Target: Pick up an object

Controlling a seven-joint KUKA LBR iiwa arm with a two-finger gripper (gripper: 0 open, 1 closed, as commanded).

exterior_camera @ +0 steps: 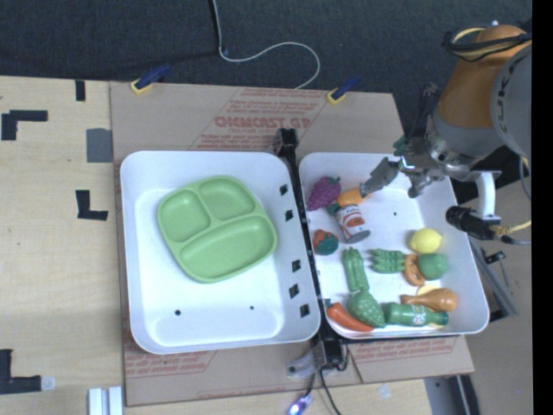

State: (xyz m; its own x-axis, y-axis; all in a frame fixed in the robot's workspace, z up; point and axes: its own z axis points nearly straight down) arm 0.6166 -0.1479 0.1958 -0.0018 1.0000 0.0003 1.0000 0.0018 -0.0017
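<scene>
A grey arm with an orange band reaches in over the right bin [467, 258], its gripper [399, 180] poised above the bin's upper half with jaws spread and nothing between them. Just beside the lower-left finger sits a small can [351, 218] with an orange lid and red label, the nearest item to the jaws. A purple bunch of grapes [323, 191] lies on the can's far side, against the divider between bins, and a red-and-green piece [326, 242] rests just below the can. Farther down from the can, green vegetables [356, 271] crowd the bin floor, with a yellow lemon [425, 240] and a green-and-orange piece [428, 267] to the can's right. A green bottle [415, 316] and an orange carrot [346, 320] line the near wall. Across the divider from the can, the left bin [147, 318] holds a green divided plate [218, 228]. Both bins stand on cardboard [251, 119] atop the counter [52, 258].
</scene>
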